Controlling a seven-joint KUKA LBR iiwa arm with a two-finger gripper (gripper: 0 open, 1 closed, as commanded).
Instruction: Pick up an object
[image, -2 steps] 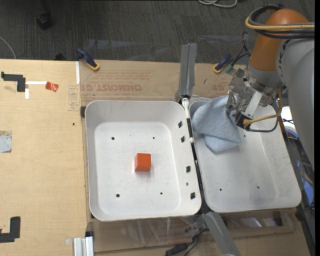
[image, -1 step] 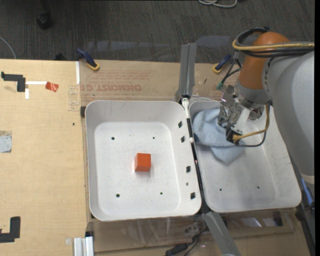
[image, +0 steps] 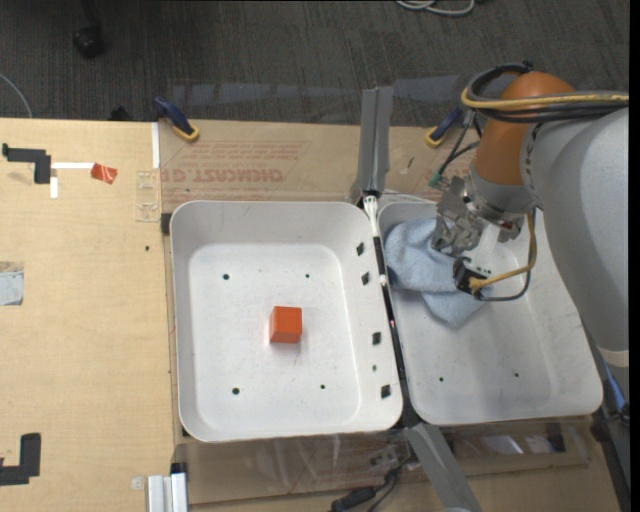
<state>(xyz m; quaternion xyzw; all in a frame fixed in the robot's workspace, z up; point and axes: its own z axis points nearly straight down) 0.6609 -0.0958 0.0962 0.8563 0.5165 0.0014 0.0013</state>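
On the far left, the pale wooden tabletop (image: 80, 330) carries a small orange-red tag (image: 103, 173) near its upper edge and a few black brackets. A sheet of brown cardboard (image: 260, 165) lies behind the bins, held by blue-and-yellow clamps. The left shallow white plastic bin (image: 190, 300) holds a small orange-red cube (image: 286, 324), sitting alone near the middle of the bin floor, well apart from every wall. A grey divider post stands between the two bins. In the right shallow white plastic bin (image: 520, 390), a crumpled light-blue cloth (image: 420, 268) lies in the upper left corner, against the wall nearest the divider. The arm's hand (image: 452, 240) is down on the cloth's upper right part, touching it. Whether it is open or closed cannot be told, nor whether any cloth is gripped.
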